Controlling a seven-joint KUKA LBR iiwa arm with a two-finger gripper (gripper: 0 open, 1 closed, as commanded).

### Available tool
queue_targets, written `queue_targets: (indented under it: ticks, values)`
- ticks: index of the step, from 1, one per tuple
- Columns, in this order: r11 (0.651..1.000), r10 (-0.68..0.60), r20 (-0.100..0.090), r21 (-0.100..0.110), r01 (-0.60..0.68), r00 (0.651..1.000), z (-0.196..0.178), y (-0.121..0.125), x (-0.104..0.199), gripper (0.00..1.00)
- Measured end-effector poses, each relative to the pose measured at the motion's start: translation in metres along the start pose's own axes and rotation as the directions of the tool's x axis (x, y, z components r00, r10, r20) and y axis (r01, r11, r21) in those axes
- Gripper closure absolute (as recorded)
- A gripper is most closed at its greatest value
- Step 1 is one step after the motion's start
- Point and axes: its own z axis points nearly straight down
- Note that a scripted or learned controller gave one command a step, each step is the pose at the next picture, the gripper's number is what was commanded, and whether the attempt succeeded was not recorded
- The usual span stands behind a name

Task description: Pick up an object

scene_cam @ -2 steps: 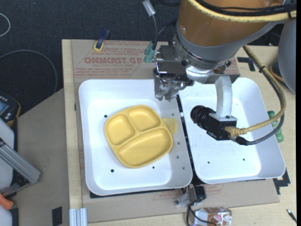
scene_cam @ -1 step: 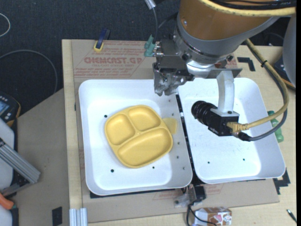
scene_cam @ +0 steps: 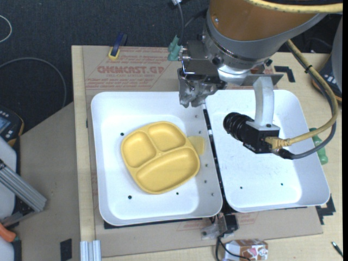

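Observation:
A yellow three-compartment plate lies flat in the middle of the left white bin. A pale yellow piece pokes out from under the plate's right edge. My gripper hangs over the back right corner of the left bin, close to the divider between the bins, behind and to the right of the plate and apart from it. Nothing shows held in it. The big orange and grey wrist above hides the gripper's upper part.
The right white bin sits beside the left one. A black camera unit on a grey bracket hangs over it, with a yellow cable running right. A blue and yellow clamp rests on the brown board's back left corner.

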Motion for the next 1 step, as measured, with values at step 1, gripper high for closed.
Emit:
queue_targets:
  ticks: [1]
  values:
    - [1.000,0.009,0.004,0.009,-0.010,1.000,0.0318,-0.0011,-0.0574,1.00]
